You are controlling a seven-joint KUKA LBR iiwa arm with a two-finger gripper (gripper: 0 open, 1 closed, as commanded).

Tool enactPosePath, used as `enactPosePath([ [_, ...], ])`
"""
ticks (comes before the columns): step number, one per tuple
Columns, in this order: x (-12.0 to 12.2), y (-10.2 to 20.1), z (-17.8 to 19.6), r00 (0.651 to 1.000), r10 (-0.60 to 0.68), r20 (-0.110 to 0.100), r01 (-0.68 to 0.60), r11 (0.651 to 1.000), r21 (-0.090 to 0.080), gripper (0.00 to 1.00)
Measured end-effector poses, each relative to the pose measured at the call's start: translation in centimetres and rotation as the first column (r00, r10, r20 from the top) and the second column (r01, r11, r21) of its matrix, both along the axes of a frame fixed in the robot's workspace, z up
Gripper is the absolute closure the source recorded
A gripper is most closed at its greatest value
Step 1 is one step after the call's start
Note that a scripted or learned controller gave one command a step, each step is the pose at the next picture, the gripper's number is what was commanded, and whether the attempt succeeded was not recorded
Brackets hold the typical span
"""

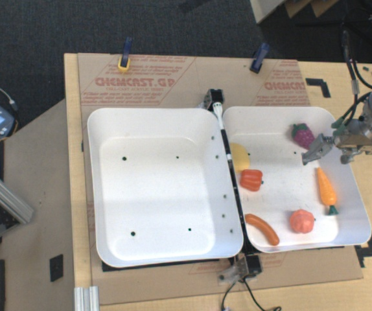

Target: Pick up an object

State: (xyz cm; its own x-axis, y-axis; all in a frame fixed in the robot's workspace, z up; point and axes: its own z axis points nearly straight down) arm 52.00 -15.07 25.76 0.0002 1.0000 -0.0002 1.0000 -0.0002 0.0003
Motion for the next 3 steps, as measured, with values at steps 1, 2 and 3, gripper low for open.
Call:
enactPosePath([
  [1, 0.1, 0.0, 1.1, 1.0, 0.001, 0.003, -0.001, 1.0, -0.001, 1.0],
  [2, 0.1, 0.0, 2.1, 1.0, 0.001, 0.005, -0.001, 1.0, -0.002, 1.0],
  [3, -0.3, 10.7, 11.7, 1.0, 0.013, 0.013, -0.013, 1.0, 0.002, 1.0],
])
